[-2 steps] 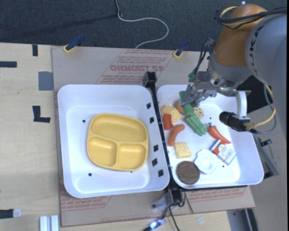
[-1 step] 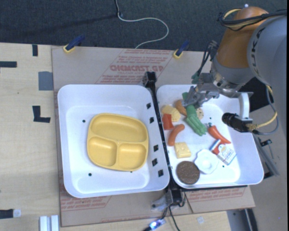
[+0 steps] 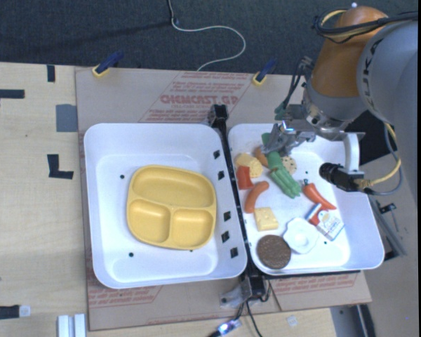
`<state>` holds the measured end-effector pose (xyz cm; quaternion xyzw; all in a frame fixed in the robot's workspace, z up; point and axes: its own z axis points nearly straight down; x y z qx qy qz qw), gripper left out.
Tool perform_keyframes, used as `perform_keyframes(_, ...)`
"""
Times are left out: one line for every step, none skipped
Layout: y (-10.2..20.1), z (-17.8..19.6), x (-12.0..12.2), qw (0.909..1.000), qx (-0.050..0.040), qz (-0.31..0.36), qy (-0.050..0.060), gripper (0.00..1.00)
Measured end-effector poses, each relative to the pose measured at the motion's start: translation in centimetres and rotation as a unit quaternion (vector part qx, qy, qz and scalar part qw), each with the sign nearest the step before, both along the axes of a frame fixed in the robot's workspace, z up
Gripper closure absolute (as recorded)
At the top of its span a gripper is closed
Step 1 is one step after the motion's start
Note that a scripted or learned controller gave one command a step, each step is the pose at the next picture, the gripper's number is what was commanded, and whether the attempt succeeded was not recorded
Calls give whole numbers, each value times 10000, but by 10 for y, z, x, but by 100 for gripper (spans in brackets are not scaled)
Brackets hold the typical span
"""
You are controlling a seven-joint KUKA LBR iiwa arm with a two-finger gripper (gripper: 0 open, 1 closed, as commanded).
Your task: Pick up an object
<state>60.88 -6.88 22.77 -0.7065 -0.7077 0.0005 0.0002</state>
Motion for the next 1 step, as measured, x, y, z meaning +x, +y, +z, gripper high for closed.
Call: perform_keyframes(-4,-14,-6,10000,-5,-6,8,100)
